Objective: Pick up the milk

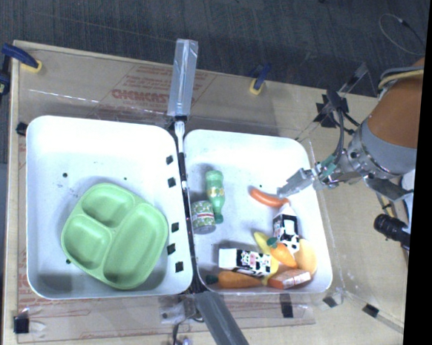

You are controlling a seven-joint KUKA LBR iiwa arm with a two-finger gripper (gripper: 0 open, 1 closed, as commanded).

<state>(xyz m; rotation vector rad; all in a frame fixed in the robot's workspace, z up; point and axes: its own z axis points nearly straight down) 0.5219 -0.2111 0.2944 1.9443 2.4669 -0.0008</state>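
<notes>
Here's the grey arm with its orange band reaching in from the right, and its jaws (295,183) sit low over the right-hand shallow white bin (240,144), near the bin's right wall. Whether the jaws are open or closed, I cannot tell; the tip is small and blurred. Nothing is visibly held.

Just beside the tip lies a small orange-red sausage-shaped toy (267,198), close to it on the left. The milk: a white carton with black cow patches (286,232) stands a little below the jaws, apart from them, against the right side of the bin. A second cow-patterned carton (245,260) lies flat further down, near the front wall. Which is the target, I can't say.

Around them: a yellow banana-like piece (265,242), an orange carrot-shaped toy (239,281) along the front edge, and a green plastic bottle (213,184) with a small labelled can (204,215) at the bin's left side.

Over in the left white bin (47,136), a green divided plastic tray (116,234) rests alone. Both bins sit on the pale wooden table (359,246).
</notes>
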